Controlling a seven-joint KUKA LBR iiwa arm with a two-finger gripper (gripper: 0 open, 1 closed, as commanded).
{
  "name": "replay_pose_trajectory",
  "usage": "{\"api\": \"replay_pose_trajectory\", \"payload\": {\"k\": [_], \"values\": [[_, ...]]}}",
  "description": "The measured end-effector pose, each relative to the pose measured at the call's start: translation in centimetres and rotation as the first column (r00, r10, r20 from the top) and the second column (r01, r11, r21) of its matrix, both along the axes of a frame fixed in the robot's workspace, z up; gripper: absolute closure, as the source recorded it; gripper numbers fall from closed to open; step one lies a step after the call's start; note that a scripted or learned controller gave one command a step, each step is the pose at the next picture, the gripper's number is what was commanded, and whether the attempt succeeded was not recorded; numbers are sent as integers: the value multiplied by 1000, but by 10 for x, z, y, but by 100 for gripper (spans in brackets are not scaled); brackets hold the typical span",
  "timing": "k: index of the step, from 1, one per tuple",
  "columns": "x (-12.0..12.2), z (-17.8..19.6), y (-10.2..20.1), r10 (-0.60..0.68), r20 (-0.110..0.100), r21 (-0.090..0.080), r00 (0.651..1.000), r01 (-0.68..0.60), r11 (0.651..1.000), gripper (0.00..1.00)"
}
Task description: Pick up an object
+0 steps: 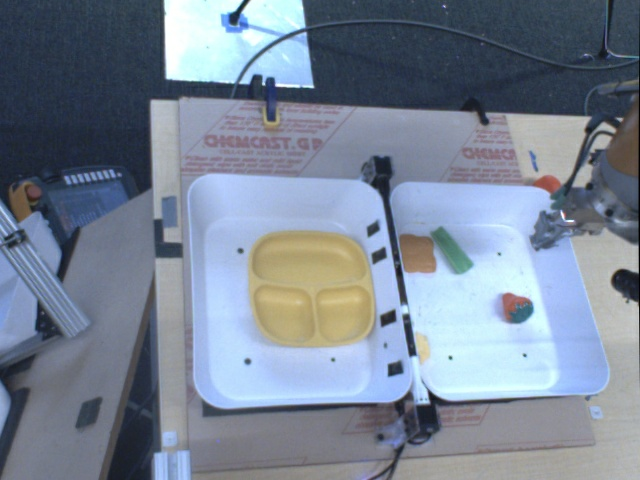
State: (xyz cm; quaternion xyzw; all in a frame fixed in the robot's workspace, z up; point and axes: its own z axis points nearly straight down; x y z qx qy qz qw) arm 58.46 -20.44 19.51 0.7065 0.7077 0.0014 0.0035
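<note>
Reaching in from the right edge, the grey arm hangs over the right rim of the right bin, its wrist tipped down toward the bin's upper right corner. The gripper sits just at that rim; whether it is released or clenched cannot be told at this size, and nothing is seen between its tips.

Red lettering on the brown cardboard under the bins reads "CHEMCAST GP" at upper left, and a similar print shows partly at upper right.

Inside the right bin, a green stick and an orange-brown square piece lie near the left wall, well apart from the gripper. A small red and green object lies nearer, below and left of the gripper, not touching it. The left bin holds a yellow divided plate.
</note>
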Motion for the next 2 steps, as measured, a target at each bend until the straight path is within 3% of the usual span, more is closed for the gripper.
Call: {"api": "replay_pose_trajectory", "payload": {"k": [1,2], "values": [[6,64,4,3,2,0,1000,-3,1000,100],[7,64,56,8,-5,4,1000,-8,1000,100]]}}
